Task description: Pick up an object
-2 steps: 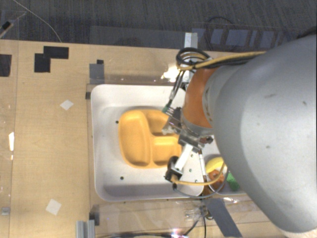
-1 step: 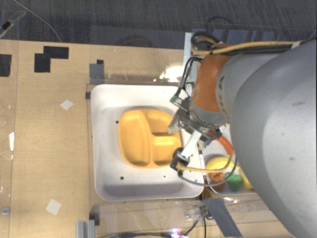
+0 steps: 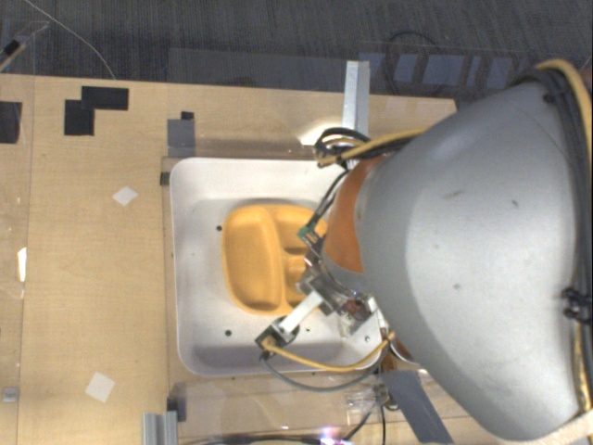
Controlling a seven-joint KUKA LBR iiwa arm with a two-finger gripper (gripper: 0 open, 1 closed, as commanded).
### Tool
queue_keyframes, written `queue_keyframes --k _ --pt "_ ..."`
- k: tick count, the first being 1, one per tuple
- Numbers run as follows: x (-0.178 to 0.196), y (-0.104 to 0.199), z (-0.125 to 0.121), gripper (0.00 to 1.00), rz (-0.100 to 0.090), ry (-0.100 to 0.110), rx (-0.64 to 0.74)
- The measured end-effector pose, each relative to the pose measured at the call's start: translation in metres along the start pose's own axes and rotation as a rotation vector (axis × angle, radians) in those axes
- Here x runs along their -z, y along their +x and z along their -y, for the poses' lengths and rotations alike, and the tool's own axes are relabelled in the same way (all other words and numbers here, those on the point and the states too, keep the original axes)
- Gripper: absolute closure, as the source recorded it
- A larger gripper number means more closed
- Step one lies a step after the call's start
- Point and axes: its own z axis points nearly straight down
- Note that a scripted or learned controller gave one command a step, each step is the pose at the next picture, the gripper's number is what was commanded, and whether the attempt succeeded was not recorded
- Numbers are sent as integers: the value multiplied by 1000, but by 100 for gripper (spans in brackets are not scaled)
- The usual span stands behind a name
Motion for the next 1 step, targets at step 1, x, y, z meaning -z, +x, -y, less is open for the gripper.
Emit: queue_keyframes --k 1 --pt "42 15 1 0 -3 -2 -169"
